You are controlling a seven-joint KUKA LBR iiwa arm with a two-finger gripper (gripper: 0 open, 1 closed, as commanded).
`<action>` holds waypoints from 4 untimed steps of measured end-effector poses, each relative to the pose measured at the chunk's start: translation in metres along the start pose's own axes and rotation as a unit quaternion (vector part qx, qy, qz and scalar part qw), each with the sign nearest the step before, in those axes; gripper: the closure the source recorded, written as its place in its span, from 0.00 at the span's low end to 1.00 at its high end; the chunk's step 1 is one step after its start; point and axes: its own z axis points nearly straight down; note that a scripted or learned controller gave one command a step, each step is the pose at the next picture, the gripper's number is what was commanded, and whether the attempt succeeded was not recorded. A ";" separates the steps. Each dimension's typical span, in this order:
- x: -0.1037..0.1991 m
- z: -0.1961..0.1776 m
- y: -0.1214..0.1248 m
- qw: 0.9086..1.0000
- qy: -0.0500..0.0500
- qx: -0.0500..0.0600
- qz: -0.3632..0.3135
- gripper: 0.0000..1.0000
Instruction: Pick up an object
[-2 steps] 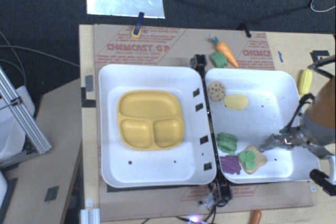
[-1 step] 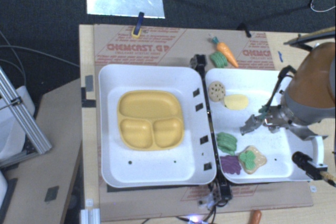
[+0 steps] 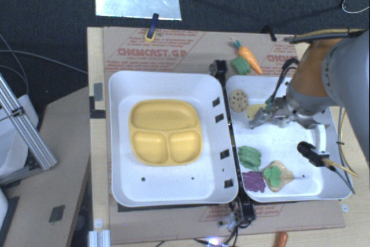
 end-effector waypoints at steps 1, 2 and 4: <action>0.038 -0.015 0.070 1.000 -0.004 0.013 -0.004 0.00; -0.091 -0.005 0.055 1.000 -0.001 0.001 0.007 0.00; 0.120 -0.112 0.075 1.000 0.003 -0.004 -0.004 0.00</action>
